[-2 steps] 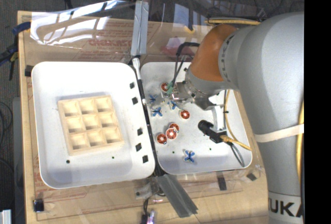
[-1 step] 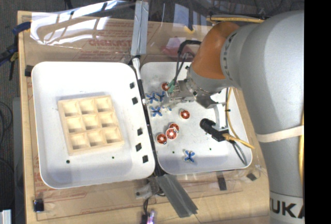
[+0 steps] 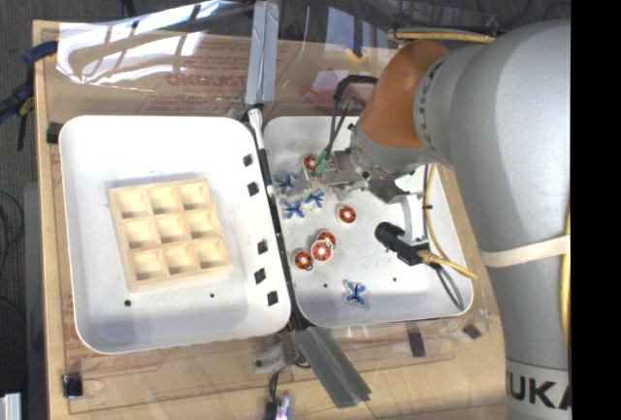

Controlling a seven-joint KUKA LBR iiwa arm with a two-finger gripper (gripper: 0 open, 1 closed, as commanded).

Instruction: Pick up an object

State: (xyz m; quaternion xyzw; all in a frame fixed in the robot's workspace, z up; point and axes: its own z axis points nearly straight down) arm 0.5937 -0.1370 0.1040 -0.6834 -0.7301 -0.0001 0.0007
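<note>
The right bin [image 3: 441,297] holds several small red-and-white rings, such as one [image 3: 346,213] near the middle and a pair [image 3: 320,246] lower left. Blue jack-shaped pieces lie among them: two [image 3: 294,207] near the bin's left wall and one [image 3: 355,292] near the front. My gripper [image 3: 328,170] reaches down into the upper left part of this bin, just above the blue pieces and beside a red ring [image 3: 310,162]. The arm's wrist covers its fingers.
The left bin [image 3: 87,311] holds a pale wooden tray [image 3: 170,231] with a three-by-three grid of cells. A black divider with clips [image 3: 264,224] runs between the bins. The grey arm [image 3: 514,166] covers the right bin's right side. A black cable plug [image 3: 396,241] hangs over the bin.
</note>
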